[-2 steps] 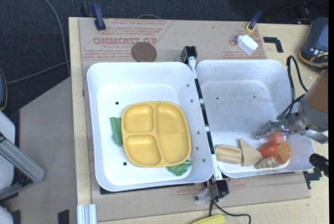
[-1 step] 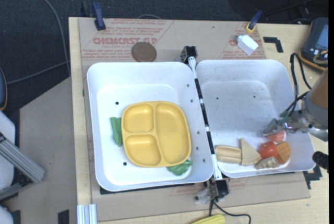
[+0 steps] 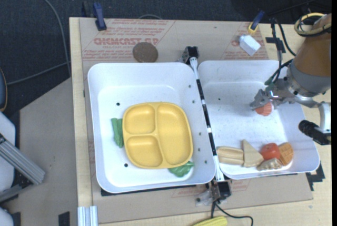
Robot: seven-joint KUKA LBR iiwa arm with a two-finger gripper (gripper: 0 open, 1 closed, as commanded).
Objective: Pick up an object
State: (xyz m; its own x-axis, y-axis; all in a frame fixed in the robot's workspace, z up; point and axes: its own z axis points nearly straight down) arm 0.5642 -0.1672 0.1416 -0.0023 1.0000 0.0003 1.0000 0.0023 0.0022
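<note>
My gripper (image 3: 263, 101) is down inside the right bin (image 3: 231, 80), near its middle right, with the grey arm and orange band reaching in from the right. A small orange-red piece (image 3: 265, 109) lies right at the gripper's tip, touching or just under it. Along that bin's front edge lie a tan bread-like piece (image 3: 230, 155), a tan wedge (image 3: 251, 154), a red tomato-like piece (image 3: 270, 150) and an orange piece (image 3: 285, 153).
The left bin (image 3: 105, 82) holds a yellow divided plate (image 3: 158, 134), a green piece (image 3: 117, 131) at its left and another green piece (image 3: 182, 169) at its front. A brown disc (image 3: 145, 52) and a white block (image 3: 249, 44) lie on the bench behind the bins.
</note>
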